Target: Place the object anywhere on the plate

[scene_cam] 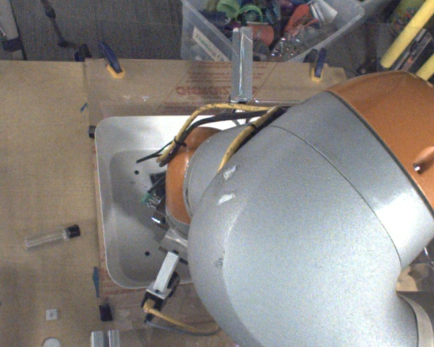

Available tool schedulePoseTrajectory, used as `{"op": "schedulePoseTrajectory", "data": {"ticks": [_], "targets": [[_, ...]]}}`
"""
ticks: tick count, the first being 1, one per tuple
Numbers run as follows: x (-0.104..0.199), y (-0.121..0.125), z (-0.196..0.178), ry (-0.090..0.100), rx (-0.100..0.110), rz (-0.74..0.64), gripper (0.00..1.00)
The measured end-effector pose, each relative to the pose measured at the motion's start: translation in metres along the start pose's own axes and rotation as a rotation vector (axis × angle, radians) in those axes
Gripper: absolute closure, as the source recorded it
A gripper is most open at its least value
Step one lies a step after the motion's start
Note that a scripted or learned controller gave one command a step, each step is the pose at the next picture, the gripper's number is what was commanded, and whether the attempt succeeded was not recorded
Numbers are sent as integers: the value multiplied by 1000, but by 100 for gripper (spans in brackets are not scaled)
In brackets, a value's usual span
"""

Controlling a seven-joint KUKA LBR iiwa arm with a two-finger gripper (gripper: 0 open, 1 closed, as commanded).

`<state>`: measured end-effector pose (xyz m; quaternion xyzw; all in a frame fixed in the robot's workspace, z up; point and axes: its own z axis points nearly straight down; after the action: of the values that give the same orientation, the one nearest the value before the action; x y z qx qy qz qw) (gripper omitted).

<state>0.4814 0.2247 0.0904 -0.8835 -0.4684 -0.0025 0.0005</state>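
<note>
My grey arm [311, 223] covers most of the view and hides nearly all of both bins. Its orange-banded wrist [175, 183] points down into the left white bin [119, 194], of which the left wall and a strip of bare floor can be seen. My gripper [153, 197] is a dark shape with a bit of green, low over the bin floor near its middle and largely hidden by the wrist. No object can be made out at the gripper.
A clear vial with a black cap [50, 236] lies on the bench left of the bin. At the back stands a clear tub of colourful items [267, 13]. An upright metal post [241, 63] rises behind the bin. Small bits [105, 313] lie at the front left.
</note>
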Motion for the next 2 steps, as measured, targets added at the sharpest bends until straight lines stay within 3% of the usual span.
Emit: {"op": "schedulePoseTrajectory", "data": {"ticks": [1,2], "targets": [[-1,-2,-99,-7,4,-313,100],[33,50,-5,-4,-1,-320,100]]}}
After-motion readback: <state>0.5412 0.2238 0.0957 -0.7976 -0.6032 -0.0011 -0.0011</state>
